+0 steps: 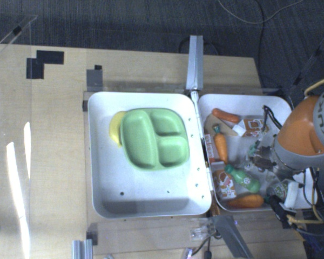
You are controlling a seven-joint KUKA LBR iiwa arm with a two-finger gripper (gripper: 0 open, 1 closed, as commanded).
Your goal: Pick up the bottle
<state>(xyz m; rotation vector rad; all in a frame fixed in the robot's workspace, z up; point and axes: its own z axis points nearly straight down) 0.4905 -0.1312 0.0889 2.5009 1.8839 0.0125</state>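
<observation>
Two shallow white bins are seen side by side on the wooden bench: the left bin [105, 198] and the right bin [283, 102]. The grey arm with its orange band [305, 131] is seen over the right bin's far right side, and the pincer [259, 156] is lowered into that bin; whether it is apart or together cannot be told, as dark cabling and parts hide it. The green plastic bottle [244, 179] is found just below and slightly left of the pincer, lying on its side and apart from it. An orange carrot-shaped toy [221, 147] lies to the pincer's left, a red sausage-shaped toy [225, 115] above and left of it, and an orange oblong toy [247, 201] well below it. A green divided plastic tray [154, 138] rests far to the left, over a yellow object [115, 128].
</observation>
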